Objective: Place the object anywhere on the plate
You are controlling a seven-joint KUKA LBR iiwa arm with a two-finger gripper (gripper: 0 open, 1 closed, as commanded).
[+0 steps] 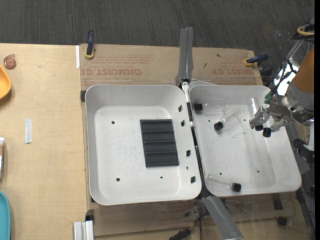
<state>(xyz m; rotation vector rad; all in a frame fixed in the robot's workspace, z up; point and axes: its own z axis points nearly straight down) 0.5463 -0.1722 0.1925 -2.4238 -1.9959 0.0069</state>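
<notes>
Gripper (pixel 263 123) low over right bin (pixel 280 184), near its right wall; finger opening and contents not discernible. Dark ridged plate (pixel 159 143) flat at centre of left bin (pixel 100 184). Clear objects with black caps (pixel 218 126) scattered in right bin, well apart from plate.

The arm (pixel 303 79) is grey with an orange band, dark cables and a metal hand (pixel 262 120).

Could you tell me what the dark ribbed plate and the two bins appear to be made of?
Dark ribbed plate: probably matte black plastic or rubber, ridged, with no glare. Left bin and right bin: likely moulded white plastic, with rounded corners and a faint sheen.
</notes>
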